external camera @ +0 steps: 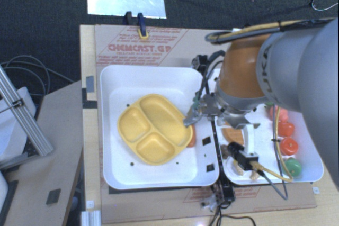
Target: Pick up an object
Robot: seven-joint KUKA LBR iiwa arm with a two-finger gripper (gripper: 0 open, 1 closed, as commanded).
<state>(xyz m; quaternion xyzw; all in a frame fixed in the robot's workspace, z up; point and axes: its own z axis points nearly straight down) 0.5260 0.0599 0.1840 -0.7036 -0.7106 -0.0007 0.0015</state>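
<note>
A yellow three-compartment plate (151, 128) lies tilted in the middle of the left white bin (114, 166). My gripper (190, 117) reaches down at the plate's right rim, close to it or touching it. A small orange-red object (192, 138) peeks out just below the gripper, at the plate's right edge. The big grey and orange arm hides much of the right bin (312, 172).
In the right bin lie an orange piece (233, 135), two red-orange round fruits (286, 129) (288, 146), a green round one (294, 167) and a pink item (276, 112) partly under the arm. The ridge between the bins runs just right of the gripper.
</note>
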